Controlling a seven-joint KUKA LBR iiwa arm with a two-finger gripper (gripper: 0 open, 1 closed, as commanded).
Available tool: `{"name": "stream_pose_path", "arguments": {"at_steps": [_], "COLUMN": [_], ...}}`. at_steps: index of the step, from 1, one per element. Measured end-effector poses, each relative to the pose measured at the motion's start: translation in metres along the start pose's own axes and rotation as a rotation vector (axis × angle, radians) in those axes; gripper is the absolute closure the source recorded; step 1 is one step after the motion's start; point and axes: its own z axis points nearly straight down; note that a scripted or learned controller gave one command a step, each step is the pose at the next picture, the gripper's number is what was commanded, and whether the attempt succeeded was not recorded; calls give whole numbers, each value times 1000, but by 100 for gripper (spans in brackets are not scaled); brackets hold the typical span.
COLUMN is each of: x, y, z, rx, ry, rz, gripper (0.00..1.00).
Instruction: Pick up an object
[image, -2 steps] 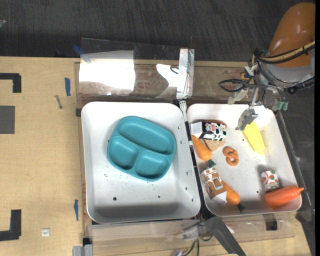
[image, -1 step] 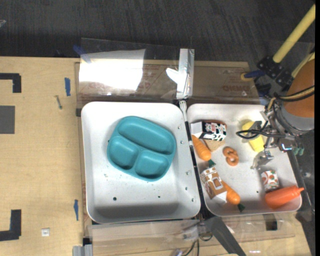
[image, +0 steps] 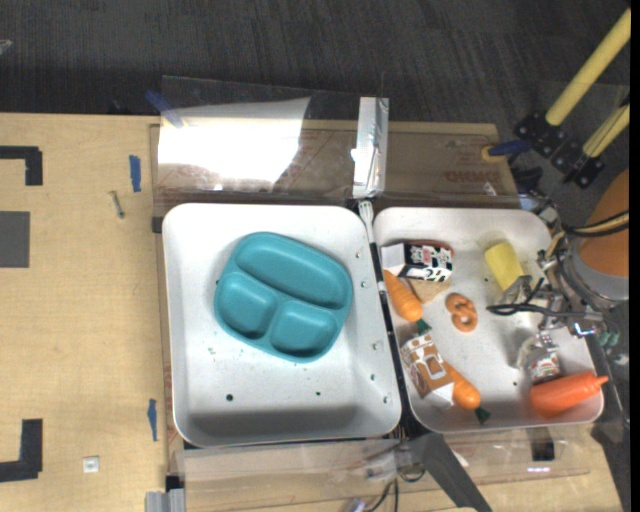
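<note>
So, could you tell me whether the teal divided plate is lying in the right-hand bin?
No, the teal divided plate lies in the left bin, while the right bin holds the small toy items.

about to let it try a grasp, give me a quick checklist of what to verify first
1. Objects in the right bin to pick: ok, yellow block, pretzel, carrot lie apart.
2. Gripper over the right bin: ok, near the orange toy.
3. Jaws open or shut: cannot tell, hidden in cable clutter.
4. Anything already held: cannot tell.
5. Left bin holds just the teal tray: ok, out of the way.
</note>
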Motion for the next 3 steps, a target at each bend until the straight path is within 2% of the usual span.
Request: {"name": "stream_pose_path", "arguments": {"at_steps": [1, 2, 3], "x": [-93, -57, -9], "y": [14, -5, -1], "z": [2, 1, 0], "rx": [-1, -1, 2], "ry": [0, 3, 1], "rz": [-62, 8, 149], "gripper": [0, 0, 0]}}
